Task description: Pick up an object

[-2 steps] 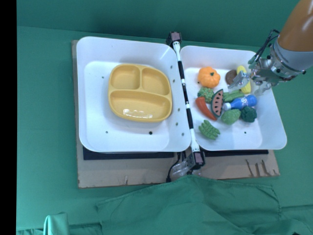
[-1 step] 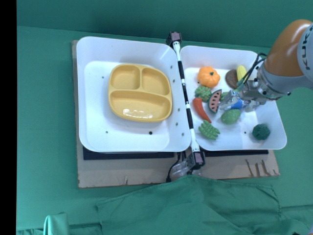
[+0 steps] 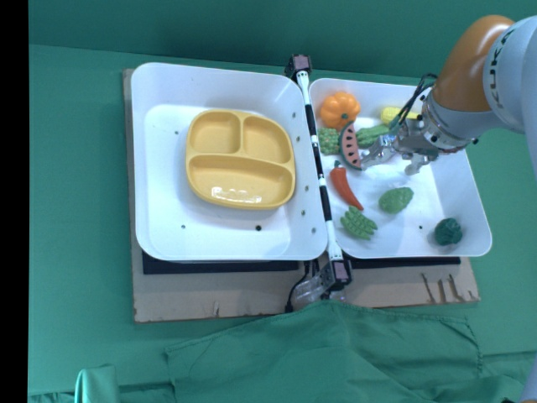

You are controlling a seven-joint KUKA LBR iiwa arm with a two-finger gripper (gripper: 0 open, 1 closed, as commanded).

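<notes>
The right bin (image 3: pixel 470 193) holds several toy foods. An orange pumpkin (image 3: pixel 340 109), a broccoli piece (image 3: pixel 327 140), a watermelon slice (image 3: pixel 350 135), a green cucumber (image 3: pixel 370 133) and a yellow corn piece (image 3: pixel 390 114) crowd its far left part. A red chili (image 3: pixel 345 186), a pea pod (image 3: pixel 359 222), a light green leafy piece (image 3: pixel 395 199) and a dark green lump (image 3: pixel 448 232) lie nearer. My gripper (image 3: pixel 393 159) hangs low just right of the cucumber and watermelon, fingers spread open, with nothing between them.
The left bin (image 3: pixel 168 217) carries a yellow divided plate (image 3: pixel 242 158). A black and white divider rail (image 3: pixel 319 175) runs between the bins. Green cloth (image 3: pixel 336 351) bunches below the bench's front edge.
</notes>
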